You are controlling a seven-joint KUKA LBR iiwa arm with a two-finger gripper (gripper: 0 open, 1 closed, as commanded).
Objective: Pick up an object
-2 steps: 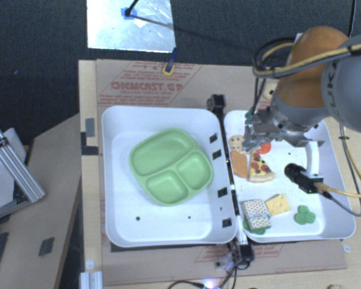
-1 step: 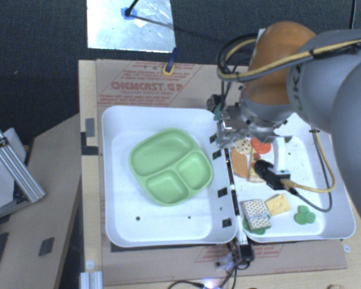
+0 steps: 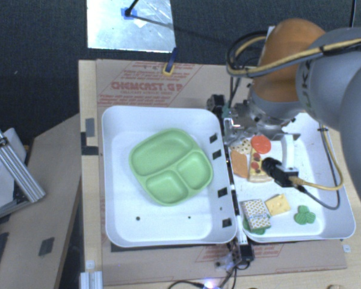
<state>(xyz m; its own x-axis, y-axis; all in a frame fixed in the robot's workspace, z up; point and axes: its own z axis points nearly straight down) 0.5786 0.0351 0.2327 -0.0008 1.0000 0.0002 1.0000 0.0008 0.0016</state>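
The right bin holds several toy foods. A red round piece lies beside an orange pizza-like slice near the bin's left wall. Nearer the front are a yellow cheese wedge, a green leafy piece and a patterned block. My gripper hangs low over the red piece and the slice, partly covering them. The wrist and a black part with a yellow cable hide how it meets them.
The left bin holds a green divided plate. A raised wall with black clips separates the two bins. The arm's grey and orange body looms over the right bin's back half.
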